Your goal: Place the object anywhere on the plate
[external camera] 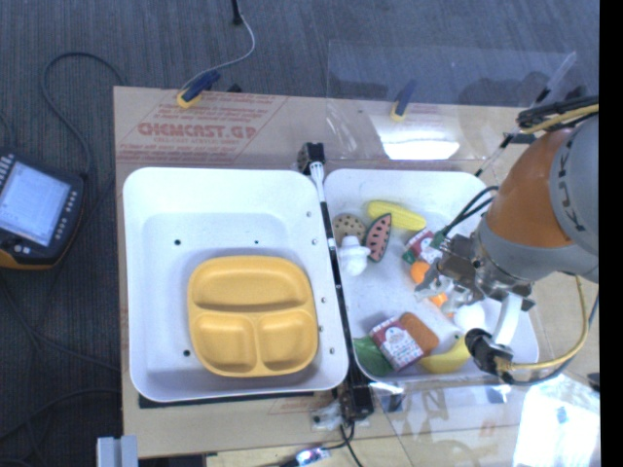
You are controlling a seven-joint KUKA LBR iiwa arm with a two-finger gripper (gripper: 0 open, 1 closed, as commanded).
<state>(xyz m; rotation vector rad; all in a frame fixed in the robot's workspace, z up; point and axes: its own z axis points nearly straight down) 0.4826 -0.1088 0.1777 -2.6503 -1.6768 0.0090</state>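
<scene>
One gripper [440, 282] hangs low in the right bin [465, 183], and whether its jaws stand wide or narrow I cannot tell, since the wrist hides them. Small orange and red bits show right beneath it, too blurred to name. Just below-left lies a red-and-white packet [394, 341] against an orange block [421, 331]; a yellow banana shape [446, 357] curves just below. Up-left rest a watermelon slice [378, 234], a speckled cookie [346, 227] and a yellow corn-like piece [397, 214]. Well to the left, in the left bin [156, 202], sits the yellow plate [253, 313], smooth plastic with three compartments.
</scene>
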